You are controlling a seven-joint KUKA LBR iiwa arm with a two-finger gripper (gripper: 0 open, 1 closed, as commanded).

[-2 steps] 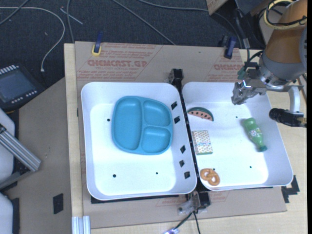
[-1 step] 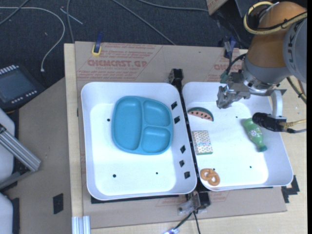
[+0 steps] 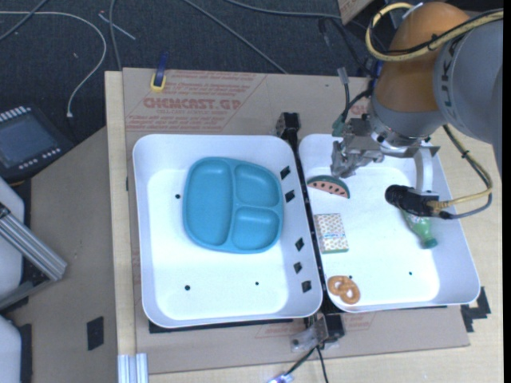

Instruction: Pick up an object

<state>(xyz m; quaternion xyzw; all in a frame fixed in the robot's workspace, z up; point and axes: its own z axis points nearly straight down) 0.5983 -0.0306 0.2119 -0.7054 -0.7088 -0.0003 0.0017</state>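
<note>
Seen from above and at a slant, the grey arm [image 3: 471,70] with its orange band reaches in from the right over the right bin [image 3: 447,290]; its hand [image 3: 348,164] points down at that bin's far left corner, and whether its fingers are spread or pressed together cannot be told from here; nothing shows between them. Just below the hand, close to its tip, lies the watermelon slice [image 3: 329,187], flat on the bin floor; whether the two touch is unclear. Further toward the near edge from the hand sits a patterned square packet [image 3: 331,233], and beyond that, near the bin's front rim, a pretzel [image 3: 344,290]. To the hand's right, well apart from it, a black part on the arm's side with a yellow cable hangs over a green bottle [image 3: 421,230] that lies on the bin floor. To the hand's left, across the divider between the two bins, the left bin [image 3: 160,294] holds a blue plate [image 3: 233,204] with three compartments, resting near that bin's middle. Both bins stand side by side on a cardboard sheet [image 3: 200,94] with red lettering, laid over the surface [image 3: 112,278]; loose cables [image 3: 80,22] trail across the dark floor behind.
</note>
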